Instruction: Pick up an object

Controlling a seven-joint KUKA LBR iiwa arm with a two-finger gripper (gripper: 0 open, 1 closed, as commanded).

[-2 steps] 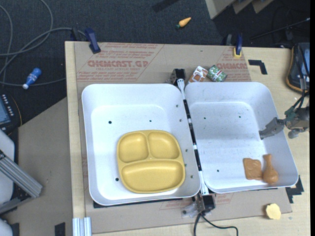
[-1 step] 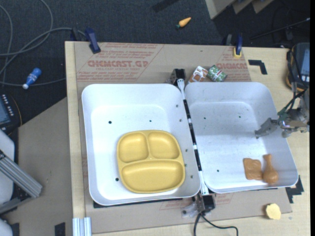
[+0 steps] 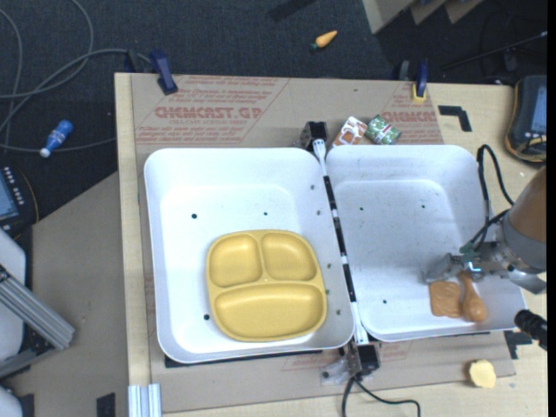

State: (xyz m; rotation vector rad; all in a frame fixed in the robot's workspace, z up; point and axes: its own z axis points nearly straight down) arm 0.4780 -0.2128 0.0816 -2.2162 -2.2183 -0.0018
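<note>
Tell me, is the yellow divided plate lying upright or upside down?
Upright: the yellow plate in the left bin shows its three hollow compartments facing up.

1. The left bin (image 3: pixel 165 233) has bare floor at the back; a yellow plate (image 3: pixel 263 283) fills its front middle.
2. The right bin (image 3: pixel 391 224) is bare across most of its floor.
3. Its front right corner is crowded: the arm (image 3: pixel 526 233) and brown food (image 3: pixel 458 300) sit there.
4. A black cable (image 3: pixel 483 176) hangs over its right wall.

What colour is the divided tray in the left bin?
Yellow, a plain mustard shade, no pattern. The divided tray shows clearly in the camera view.
</note>
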